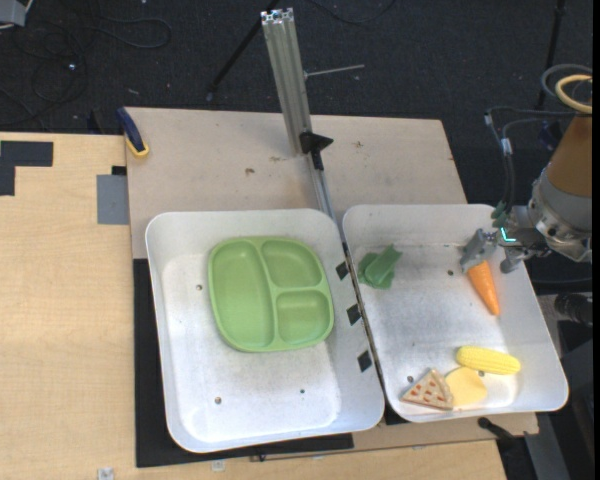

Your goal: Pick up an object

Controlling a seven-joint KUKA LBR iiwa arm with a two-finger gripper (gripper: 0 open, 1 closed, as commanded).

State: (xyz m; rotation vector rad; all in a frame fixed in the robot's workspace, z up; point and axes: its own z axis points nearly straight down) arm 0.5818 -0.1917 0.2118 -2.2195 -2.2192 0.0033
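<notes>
An orange carrot [485,287] lies in the right bin [420,308] near its right wall, pointing toward the front. My gripper [493,254] hovers at the carrot's upper end. It is open, with one finger [474,249] to the left and the other to the right of the carrot's top. I cannot tell whether the fingers touch the carrot. A green toy piece [380,266] rests at the bin's back left. At the front right are a yellow corn cob [488,360], a yellow slice [467,387] and a pizza wedge [427,392].
The left bin [180,388] holds a green divided plate [271,294]. An aluminium post [289,78] rises behind the bins. Black clips [355,313] sit along the seam between the bins. The arm's orange band [575,158] stands beyond the right bin's wall.
</notes>
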